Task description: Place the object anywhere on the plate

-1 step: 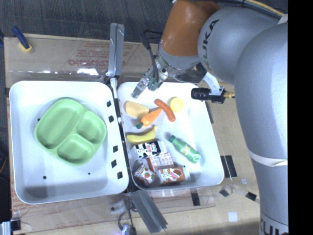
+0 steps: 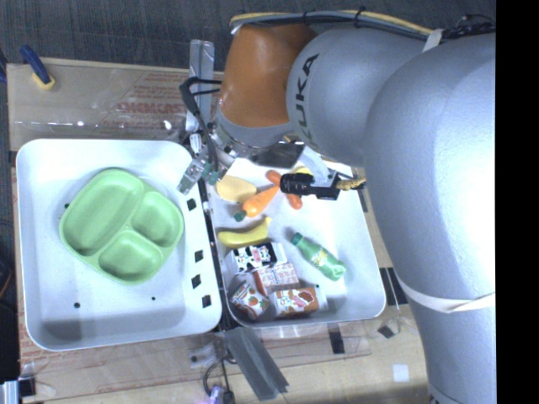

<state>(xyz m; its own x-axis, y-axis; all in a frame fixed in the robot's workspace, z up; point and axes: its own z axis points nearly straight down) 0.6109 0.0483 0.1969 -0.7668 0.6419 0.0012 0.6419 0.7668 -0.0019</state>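
Observation:
A green plate with three compartments lies in the left bin with nothing on it. My gripper hangs over the divider between the two bins, just past the plate's upper right rim. Nothing can be made out in its grasp. The right bin holds a pale yellow piece, an orange carrot, a banana, a green bottle, a black-and-white carton and some snack packets. The arm hides the bin's far part.
The large grey arm with its orange band covers the upper right of the view. A blue-handled clamp sits at the bench's far left corner. Black tabs line the divider between the bins.

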